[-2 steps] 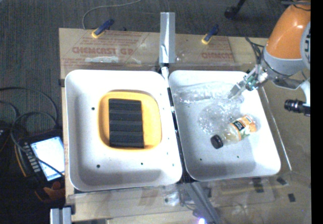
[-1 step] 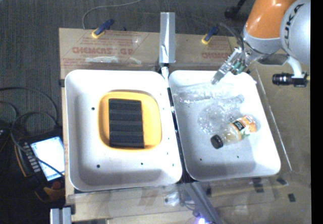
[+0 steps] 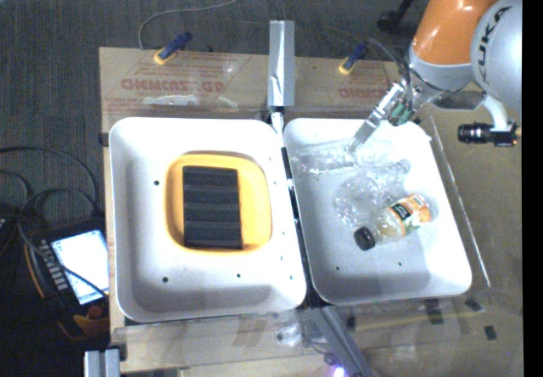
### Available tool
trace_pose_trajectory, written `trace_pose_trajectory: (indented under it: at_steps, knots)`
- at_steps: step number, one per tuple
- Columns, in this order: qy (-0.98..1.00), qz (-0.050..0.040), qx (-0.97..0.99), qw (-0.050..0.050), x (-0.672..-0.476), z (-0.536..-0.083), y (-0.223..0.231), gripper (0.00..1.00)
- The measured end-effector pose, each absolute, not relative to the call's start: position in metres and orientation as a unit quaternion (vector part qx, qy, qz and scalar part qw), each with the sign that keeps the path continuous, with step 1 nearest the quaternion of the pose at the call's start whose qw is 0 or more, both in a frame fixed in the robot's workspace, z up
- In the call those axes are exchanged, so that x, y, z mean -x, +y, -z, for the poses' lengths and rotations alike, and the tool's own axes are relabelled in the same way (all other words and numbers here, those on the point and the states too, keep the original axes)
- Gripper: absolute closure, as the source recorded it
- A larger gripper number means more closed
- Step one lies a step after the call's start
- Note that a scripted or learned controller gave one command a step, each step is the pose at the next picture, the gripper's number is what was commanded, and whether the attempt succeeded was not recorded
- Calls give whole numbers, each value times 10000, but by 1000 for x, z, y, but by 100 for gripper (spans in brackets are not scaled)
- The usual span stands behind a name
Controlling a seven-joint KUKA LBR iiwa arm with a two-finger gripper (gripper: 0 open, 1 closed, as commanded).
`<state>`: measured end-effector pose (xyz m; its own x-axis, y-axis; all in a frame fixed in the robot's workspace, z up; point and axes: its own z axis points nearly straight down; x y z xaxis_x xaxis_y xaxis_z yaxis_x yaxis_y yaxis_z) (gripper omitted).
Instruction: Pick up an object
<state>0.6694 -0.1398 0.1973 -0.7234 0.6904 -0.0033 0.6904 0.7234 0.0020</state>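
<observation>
The pincer [image 3: 365, 131] is lowered over the right bin [image 3: 450, 269]; its state cannot be told. Nothing is lifted; the bottle [image 3: 396, 221] lies ungrasped.

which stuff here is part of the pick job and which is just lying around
Part of the job:
- two-finger gripper on the grey and orange arm
- clear plastic bottle with black cap and orange label
- crumpled clear plastic wrap
- yellow rectangular tray with a black ridged insert
- two shallow white bins, left and right

Lying about:
- blue and yellow clamps
- handheld screen on the floor
</observation>
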Motion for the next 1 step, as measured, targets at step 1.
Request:
trace_pose_trajectory:
  at_steps: [1]
  knots:
    - [9200,-10,-3918,114,-635,-119,-195,0]
